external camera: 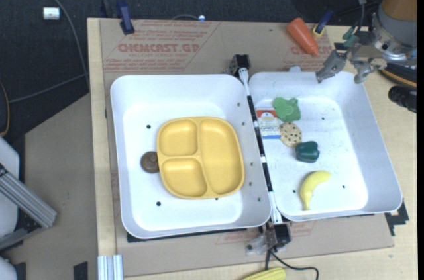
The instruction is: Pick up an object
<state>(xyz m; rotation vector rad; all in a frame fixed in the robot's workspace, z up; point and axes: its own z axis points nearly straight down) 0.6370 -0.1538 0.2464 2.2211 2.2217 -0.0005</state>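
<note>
In the right bin (361,140) lie a light green leafy piece (287,108), a speckled round cookie (290,134), a dark green pepper (307,151), a yellow banana (311,187) and a small red, white and blue card (267,124). My gripper (346,68) hangs above the bin's far right corner, well clear of the objects. Its two grey fingers are spread open and nothing is between them.
The left bin (129,159) holds a yellow divided plate (199,157) and a brown round piece (150,161) at the plate's left edge. An orange carrot-like object (303,37) lies on the bench behind the right bin. A blue clamp (124,16) stands at the back left.
</note>
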